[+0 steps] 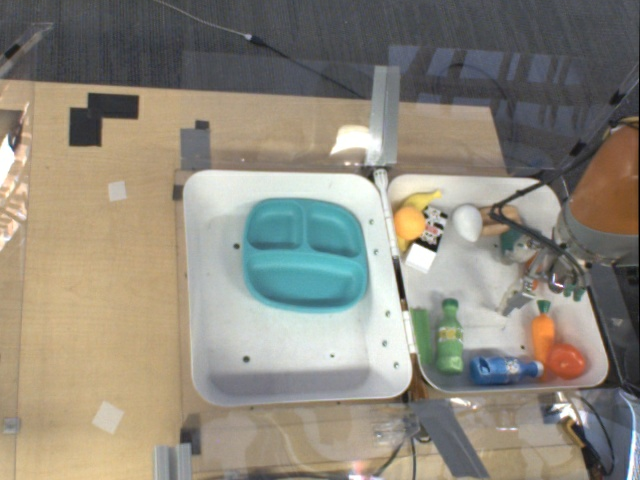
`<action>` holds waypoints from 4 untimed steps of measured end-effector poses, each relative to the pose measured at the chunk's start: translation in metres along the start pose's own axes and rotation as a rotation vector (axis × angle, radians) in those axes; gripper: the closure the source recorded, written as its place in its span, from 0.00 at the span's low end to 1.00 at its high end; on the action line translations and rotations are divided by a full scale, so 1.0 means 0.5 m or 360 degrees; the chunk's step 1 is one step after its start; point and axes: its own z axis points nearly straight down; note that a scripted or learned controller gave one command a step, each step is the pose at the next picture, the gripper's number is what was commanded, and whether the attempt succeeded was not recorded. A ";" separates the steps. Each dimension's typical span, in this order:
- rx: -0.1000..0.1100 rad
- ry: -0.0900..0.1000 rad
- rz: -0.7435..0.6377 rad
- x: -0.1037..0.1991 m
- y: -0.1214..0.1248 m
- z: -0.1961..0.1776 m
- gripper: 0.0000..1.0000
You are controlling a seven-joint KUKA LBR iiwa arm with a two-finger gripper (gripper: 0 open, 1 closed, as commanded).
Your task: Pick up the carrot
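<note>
Gripper: two-finger gripper (525, 293) on the grey arm with orange band (610, 193), low over the right shallow white bin (600, 368), toward its right side.
Fingers: metal fingertips (512, 303) show a small gap, slightly apart; nothing seen between them. Whether they touch the bin floor, cannot tell.
Carrot: small orange toy carrot with green top (542, 330), lying in the right bin, lower right part, green end pointing up-view. Just beside the fingers, to their lower right; not gripped.
Near carrot: red round tomato-like toy (566, 361) touching or just beside its lower end; blue plastic bottle lying flat (505, 370) just to the lower left.
Right wall: carrot and red toy sit near the bin's right wall and front corner; tight there.
Open room: bare white floor left of the fingers, between them and the green bottle (450, 336).
Other contents: white egg-shaped toy (467, 221), orange round fruit (409, 225), yellow banana (420, 200) along the back of the right bin.
Left bin: left shallow white bin (215, 268) holds a teal divided plate (305, 253), centred.
Tabletop: pale wooden tabletop (90, 298) around both bins.
</note>
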 end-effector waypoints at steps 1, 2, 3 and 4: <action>0.0000 -0.0017 -0.0178 0.074 -0.029 0.014 0.00; -0.0001 -0.0008 0.0490 -0.068 0.025 0.018 0.00; 0.0000 -0.0011 0.0450 0.108 -0.045 0.014 0.00; 0.0000 -0.0010 0.1161 0.109 -0.045 0.016 0.00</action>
